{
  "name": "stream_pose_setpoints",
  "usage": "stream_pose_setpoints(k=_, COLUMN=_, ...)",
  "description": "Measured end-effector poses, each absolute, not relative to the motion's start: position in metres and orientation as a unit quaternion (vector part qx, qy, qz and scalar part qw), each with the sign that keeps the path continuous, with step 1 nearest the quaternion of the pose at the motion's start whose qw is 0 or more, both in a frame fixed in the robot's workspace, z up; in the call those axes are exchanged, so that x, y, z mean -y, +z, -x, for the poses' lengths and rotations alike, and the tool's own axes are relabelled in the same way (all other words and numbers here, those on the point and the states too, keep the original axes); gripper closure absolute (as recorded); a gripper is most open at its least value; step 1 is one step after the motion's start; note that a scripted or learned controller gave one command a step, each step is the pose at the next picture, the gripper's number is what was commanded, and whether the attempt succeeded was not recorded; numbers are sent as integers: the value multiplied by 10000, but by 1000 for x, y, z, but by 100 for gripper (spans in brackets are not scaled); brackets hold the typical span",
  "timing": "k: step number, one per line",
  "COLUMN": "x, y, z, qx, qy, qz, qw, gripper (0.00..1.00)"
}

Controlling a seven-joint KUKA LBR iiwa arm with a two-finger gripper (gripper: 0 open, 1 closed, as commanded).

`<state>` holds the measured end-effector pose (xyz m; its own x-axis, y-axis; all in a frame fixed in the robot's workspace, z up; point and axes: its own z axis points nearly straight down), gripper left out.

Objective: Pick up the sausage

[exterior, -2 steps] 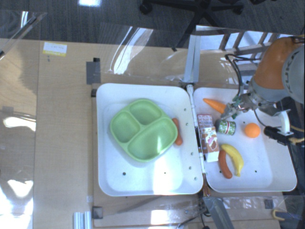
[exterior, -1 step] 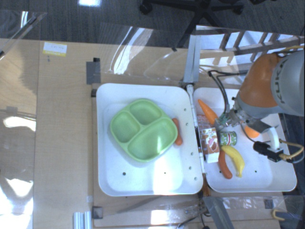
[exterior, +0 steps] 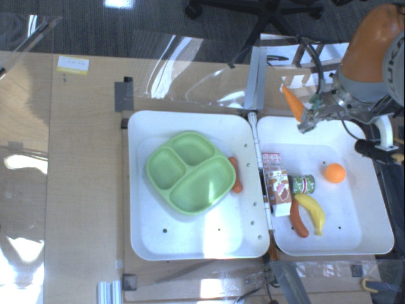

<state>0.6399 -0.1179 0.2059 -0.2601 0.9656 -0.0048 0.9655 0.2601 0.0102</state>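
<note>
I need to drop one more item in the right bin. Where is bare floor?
Right bin: bare along the right wall, below the orange, and across the top. Crowded at left: carton, can, banana, sausage.

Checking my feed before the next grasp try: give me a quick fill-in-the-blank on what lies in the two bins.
1. The green plate has ___ compartments.
2. The red sausage lies alongside the yellow ___ in the view's right bin.
3. The orange sits in the same bin as the small green ___.
Missing words: three; banana; can.
</note>
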Motion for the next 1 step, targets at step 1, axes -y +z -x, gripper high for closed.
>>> stream_pose_setpoints(k=1, x=133, y=167, z=-672, qx=-7726, qy=28, qz=-6349, qw=41, gripper=100)
